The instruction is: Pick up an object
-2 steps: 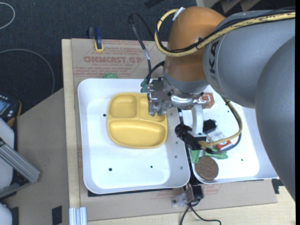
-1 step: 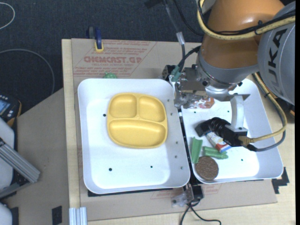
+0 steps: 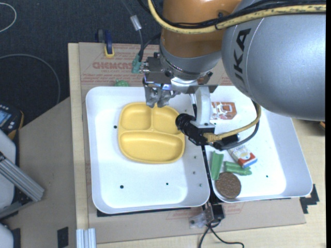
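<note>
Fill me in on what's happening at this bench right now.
The grey and orange arm reaches in over the two white bins, its gripper down at the far rim of a yellow divided plate in the left bin. Nothing is visibly lifted. The right bin holds a brown round disc, green pieces and a small carton.

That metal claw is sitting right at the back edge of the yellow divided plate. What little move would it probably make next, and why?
Probably a short drop straight down, then a close on the rim. The gripper hangs over the far edge of the yellow plate in the left bin, and nothing shows between its fingers yet. The thin raised rim looks like the only part it could pinch, though I can't tell its height above it.
</note>
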{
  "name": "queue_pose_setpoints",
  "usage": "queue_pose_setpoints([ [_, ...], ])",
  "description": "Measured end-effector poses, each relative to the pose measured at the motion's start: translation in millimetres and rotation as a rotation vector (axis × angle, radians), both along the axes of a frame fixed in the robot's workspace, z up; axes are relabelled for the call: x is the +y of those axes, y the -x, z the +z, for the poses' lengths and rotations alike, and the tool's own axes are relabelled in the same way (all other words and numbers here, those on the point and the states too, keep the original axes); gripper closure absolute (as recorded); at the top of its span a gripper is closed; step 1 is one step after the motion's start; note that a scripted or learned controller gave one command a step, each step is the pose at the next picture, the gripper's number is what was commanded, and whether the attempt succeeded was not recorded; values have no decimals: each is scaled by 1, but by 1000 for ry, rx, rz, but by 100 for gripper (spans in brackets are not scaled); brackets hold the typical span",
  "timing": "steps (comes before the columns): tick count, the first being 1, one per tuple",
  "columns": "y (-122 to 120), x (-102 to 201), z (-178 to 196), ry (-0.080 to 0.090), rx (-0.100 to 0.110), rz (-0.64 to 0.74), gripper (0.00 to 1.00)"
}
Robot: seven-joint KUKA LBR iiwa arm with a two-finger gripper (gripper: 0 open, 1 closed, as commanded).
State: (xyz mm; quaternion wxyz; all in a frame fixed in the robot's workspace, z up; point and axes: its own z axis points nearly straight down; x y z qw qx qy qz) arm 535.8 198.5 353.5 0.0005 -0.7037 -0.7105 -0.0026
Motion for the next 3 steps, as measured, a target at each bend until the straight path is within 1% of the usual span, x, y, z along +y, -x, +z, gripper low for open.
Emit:
queue_pose_setpoints([
  [1,32,-36,-69,8,14,-13,100],
  [2,48,-87,4,4,-5,-14,100],
  [3,57,-28,16,2,0,-4,100],
])
